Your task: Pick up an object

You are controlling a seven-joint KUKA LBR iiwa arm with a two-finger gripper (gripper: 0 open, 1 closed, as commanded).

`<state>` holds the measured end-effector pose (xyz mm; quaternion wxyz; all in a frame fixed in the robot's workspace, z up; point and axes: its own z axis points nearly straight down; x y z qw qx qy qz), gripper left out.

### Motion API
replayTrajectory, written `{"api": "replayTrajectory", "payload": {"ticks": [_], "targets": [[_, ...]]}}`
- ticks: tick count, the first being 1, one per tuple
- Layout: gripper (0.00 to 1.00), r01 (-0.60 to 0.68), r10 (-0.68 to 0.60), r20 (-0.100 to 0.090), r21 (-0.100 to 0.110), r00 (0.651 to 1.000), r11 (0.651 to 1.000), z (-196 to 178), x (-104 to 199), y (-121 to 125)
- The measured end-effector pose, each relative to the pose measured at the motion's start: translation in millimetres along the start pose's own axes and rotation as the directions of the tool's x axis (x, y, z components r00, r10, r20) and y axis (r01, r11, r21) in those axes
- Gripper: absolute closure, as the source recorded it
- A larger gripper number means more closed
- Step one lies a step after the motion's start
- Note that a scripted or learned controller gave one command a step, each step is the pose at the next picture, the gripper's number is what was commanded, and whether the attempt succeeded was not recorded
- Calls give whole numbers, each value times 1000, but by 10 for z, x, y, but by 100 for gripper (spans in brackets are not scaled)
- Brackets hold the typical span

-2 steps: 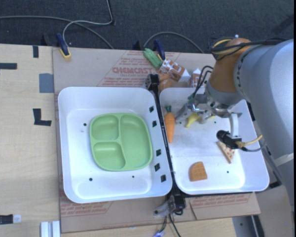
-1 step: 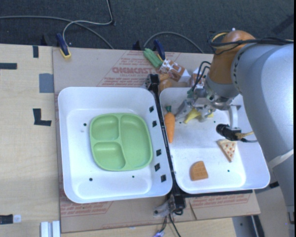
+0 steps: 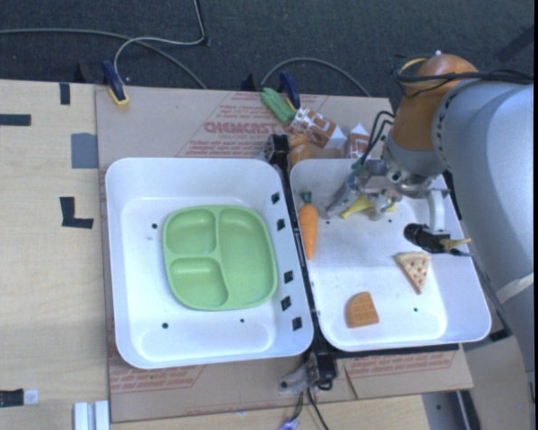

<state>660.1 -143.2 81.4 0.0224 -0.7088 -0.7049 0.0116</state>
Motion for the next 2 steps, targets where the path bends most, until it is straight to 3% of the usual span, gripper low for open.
{"api": "replayTrajectory", "payload": {"ticks": [1, 2], "targets": [[0, -6, 6, 16, -5, 1000, 1000, -1, 66, -9], [0, -2, 2, 8, -3, 1000, 1000, 2, 31, -3]]}}
